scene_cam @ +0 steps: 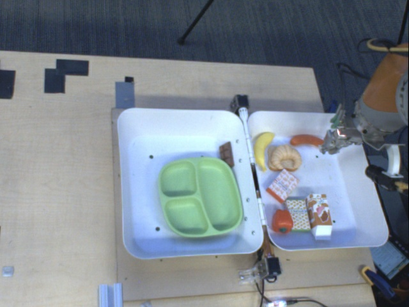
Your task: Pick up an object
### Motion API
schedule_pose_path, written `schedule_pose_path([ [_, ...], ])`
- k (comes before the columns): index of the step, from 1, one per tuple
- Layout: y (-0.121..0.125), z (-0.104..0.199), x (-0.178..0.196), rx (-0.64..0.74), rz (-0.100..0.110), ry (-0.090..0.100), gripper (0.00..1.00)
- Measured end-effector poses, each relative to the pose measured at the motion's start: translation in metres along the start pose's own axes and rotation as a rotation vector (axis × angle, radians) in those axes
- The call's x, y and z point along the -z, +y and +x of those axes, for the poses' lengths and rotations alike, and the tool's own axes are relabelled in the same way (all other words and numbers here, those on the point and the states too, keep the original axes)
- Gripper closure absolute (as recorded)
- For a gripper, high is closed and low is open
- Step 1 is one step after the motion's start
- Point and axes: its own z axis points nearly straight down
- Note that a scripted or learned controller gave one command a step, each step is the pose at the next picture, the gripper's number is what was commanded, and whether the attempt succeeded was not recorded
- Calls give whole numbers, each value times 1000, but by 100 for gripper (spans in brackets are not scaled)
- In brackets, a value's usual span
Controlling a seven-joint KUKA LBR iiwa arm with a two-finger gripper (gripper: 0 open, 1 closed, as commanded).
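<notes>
The right bin (pixel 358 190) holds a yellow banana (pixel 263 147), a tan croissant (pixel 285 158), an orange sausage-shaped piece (pixel 307 140), a red-and-white checked packet (pixel 282 185), a red pepper (pixel 282 220), a green patterned box (pixel 298 213) and a small carton (pixel 319 215). My gripper (pixel 331 142) hangs over the bin's far right part, just right of the orange piece's end. I see nothing held in it.
The left bin (pixel 137 171) carries a green divided plate (pixel 200 196) and a small brown block (pixel 226 151) near the shared wall. A black clamp (pixel 240 101) sits at the far end of the divider. Cables lie at the bench's front edge (pixel 265 270).
</notes>
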Motion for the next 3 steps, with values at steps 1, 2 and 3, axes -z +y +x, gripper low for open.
schedule_pose_path([
  [1, 42, 0, 55, 0, 0, 0, 100],
  [2, 42, 0, 54, 0, 1, 0, 0],
  [3, -49, 6, -26, -4, 8, 2, 0],
])
